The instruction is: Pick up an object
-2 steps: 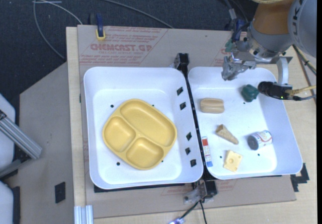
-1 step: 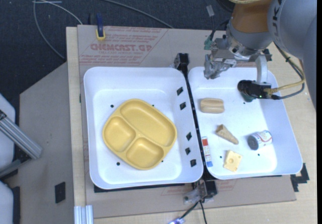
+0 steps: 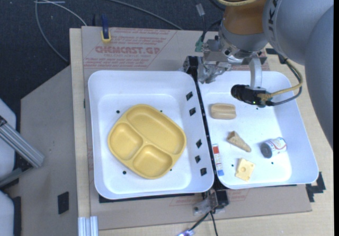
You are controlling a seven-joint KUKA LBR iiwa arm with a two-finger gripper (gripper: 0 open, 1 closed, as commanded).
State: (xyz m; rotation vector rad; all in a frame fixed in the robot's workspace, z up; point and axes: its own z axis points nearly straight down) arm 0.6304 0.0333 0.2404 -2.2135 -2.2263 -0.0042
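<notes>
While the grey arm with its orange band reaches in from the right, we see its gripper [image 3: 212,70] poised over the far left corner of the right shallow white bin [image 3: 296,139]; whether it is clenched or released we cannot tell. Below it lie a tan oblong bread roll [image 3: 222,111], a brown wedge [image 3: 239,141], a pale yellow cheese slice [image 3: 244,169] and a small grey-and-white can [image 3: 273,147]. Alone in the left white bin [image 3: 100,123] we find a yellow three-compartment plastic plate [image 3: 146,140].

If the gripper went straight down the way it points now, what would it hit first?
Probably the bare white floor at the far left corner of the right bin, beside the divider. The gripper hangs short of the tan bread-roll-shaped piece. Depth is hard to judge.
</notes>
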